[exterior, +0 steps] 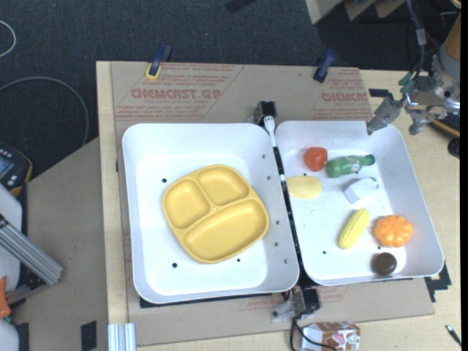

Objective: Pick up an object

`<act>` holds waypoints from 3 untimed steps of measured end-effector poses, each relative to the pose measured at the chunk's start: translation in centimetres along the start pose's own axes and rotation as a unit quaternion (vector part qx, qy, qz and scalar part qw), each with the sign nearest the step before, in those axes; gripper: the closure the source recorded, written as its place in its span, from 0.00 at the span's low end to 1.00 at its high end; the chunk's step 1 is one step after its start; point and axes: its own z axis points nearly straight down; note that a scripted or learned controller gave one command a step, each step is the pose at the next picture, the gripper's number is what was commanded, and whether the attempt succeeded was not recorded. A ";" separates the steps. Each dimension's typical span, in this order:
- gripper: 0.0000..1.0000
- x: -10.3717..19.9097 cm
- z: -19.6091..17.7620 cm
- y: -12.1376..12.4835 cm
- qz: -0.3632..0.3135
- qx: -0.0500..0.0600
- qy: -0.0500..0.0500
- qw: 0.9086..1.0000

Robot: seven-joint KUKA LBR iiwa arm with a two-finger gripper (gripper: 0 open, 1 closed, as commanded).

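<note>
We hover our gripper, fingers spread and empty, above the right bin, yet to descend on a toy.

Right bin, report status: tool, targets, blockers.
Tool open, above the right bin's top right corner, holding nothing. Tomato, bottle, corn, pumpkin all loose in bin. Nothing blocking.

A divided plate lies in the left bin. The right bin holds the toy foods (tomato at the back, corn nearer the front).
</note>
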 end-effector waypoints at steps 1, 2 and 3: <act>1.00 0.0 -1.1 0.1 -0.001 -0.002 -0.001 1.000; 1.00 0.0 -2.2 0.1 -0.001 -0.003 -0.002 1.000; 1.00 12.1 1.2 1.4 -0.006 0.003 0.003 1.000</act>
